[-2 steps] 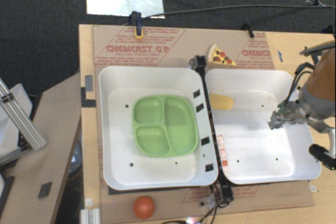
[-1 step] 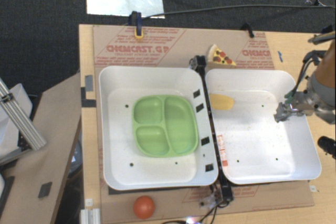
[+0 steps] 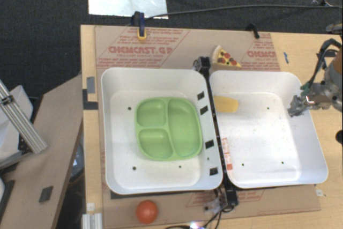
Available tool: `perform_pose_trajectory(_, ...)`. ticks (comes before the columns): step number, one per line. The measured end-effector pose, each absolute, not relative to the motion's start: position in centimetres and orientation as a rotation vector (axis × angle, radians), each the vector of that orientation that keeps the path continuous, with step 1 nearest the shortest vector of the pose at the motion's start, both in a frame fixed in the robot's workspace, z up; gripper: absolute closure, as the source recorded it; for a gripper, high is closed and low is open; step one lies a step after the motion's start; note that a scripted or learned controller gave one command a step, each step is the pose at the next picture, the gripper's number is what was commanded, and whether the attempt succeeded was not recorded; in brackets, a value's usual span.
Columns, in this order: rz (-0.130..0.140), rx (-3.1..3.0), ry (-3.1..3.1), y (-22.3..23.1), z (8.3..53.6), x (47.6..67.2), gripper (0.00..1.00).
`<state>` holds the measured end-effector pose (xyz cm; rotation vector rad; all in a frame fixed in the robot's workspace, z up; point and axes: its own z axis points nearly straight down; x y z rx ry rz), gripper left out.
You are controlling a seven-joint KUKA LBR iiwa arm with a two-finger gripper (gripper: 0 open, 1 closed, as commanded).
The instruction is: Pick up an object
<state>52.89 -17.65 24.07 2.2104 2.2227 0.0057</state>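
The hand (image 3: pixel 298 106), its grip state impossible to tell, sits at the right bin's (image 3: pixel 278 174) right rim, with the yellow block (image 3: pixel 225 104) well left across the bin, long axis roughly left-right.

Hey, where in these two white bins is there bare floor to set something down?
Roomiest is the right white bin: its floor lies bare below the pale yellow wedge-shaped block, between the middle divider and the claw at its right rim. The left white bin is crowded: the green divided plastic plate fills its centre, leaving narrow strips along the walls.
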Motion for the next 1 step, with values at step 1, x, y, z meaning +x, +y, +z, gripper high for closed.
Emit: perform_pose_trajectory(1, 0.005, 2.209, 2.231, -12.48, 24.63, 54.91, 1.0)
